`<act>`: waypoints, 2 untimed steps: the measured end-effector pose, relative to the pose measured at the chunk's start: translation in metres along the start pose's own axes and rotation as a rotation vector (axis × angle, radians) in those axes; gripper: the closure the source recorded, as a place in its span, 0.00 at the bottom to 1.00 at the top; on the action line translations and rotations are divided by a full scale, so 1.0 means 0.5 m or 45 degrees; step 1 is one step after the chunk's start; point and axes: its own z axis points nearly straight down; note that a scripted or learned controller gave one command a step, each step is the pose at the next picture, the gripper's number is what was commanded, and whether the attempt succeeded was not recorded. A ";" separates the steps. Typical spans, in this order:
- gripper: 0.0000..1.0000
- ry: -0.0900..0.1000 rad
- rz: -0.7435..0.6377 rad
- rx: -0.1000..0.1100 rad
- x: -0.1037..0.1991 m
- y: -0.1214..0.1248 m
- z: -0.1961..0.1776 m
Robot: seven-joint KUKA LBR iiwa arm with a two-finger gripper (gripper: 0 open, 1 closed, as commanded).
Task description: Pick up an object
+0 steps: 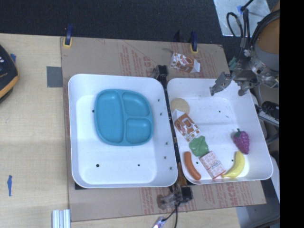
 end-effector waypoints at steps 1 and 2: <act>0.00 -0.001 0.002 -0.005 0.042 -0.030 0.290; 0.00 -0.004 0.002 -0.033 0.058 -0.074 0.318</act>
